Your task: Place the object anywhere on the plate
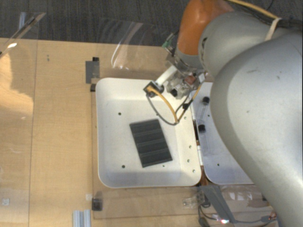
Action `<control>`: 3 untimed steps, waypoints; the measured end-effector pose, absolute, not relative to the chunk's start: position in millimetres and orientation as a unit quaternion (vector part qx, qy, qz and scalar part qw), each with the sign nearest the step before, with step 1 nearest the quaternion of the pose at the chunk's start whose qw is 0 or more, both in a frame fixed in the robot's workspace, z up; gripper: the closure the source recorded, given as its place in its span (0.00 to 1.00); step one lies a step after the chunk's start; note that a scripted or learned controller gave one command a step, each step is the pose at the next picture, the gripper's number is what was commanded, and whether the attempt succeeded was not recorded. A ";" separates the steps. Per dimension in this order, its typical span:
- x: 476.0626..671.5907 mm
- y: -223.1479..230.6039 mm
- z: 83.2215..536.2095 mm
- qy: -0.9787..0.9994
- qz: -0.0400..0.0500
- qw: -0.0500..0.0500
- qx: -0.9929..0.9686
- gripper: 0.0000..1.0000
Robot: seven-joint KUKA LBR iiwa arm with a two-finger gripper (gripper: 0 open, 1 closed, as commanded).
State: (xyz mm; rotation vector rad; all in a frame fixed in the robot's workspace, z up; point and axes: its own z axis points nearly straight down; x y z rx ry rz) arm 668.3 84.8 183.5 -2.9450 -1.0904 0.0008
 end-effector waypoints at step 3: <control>568.8 235.5 92.0 -0.558 -0.004 0.001 -0.830 1.00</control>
